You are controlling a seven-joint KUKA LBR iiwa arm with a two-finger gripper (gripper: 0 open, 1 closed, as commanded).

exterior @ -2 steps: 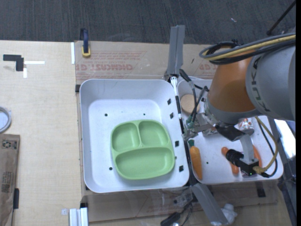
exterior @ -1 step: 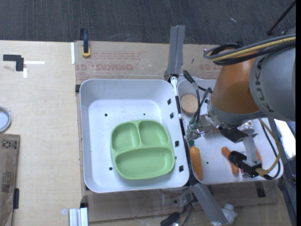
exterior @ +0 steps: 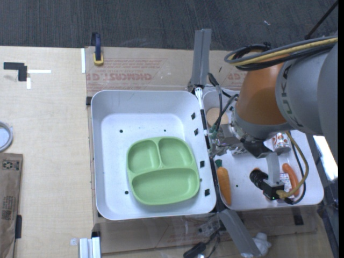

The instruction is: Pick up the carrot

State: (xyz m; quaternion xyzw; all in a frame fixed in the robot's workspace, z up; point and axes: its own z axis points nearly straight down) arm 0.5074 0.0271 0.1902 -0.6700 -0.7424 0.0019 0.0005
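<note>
Right bin (exterior: pixel 312 198) holds the carrot (exterior: pixel 223 184) beside the tool (exterior: pixel 228 147), grip state unclear.

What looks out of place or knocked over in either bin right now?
Nothing looks spilled or damaged. The green three-compartment plate lies flat in the left white bin, slightly rotated against the bin's walls. The orange carrot lies in the right white bin, close along its left wall. The arm hides much of that bin.
</note>
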